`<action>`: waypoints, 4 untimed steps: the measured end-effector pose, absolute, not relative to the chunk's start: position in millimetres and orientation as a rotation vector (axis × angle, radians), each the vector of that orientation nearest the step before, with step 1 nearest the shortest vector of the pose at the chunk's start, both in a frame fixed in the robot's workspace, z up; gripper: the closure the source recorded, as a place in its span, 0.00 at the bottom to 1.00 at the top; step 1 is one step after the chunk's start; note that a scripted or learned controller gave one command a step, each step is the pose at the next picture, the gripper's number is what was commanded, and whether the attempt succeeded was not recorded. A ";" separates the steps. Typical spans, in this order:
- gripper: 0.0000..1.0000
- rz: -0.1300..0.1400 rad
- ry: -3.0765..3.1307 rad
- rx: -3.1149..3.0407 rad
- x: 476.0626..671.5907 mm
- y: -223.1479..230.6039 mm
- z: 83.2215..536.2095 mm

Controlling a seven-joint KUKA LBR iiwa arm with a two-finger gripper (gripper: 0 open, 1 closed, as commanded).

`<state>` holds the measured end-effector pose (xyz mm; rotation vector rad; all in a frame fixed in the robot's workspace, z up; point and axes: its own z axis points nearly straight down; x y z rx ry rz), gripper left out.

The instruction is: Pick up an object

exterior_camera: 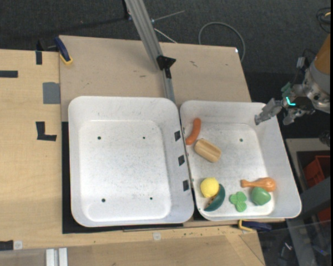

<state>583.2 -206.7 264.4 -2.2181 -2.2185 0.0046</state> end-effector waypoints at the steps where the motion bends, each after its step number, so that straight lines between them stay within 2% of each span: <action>1: 0.00 0.002 -2.223 -2.219 584.1 -206.6 266.9; 3: 0.00 0.007 -2.218 -2.215 570.3 -193.1 152.8; 4: 0.00 0.006 -2.220 -2.215 576.0 -188.3 105.3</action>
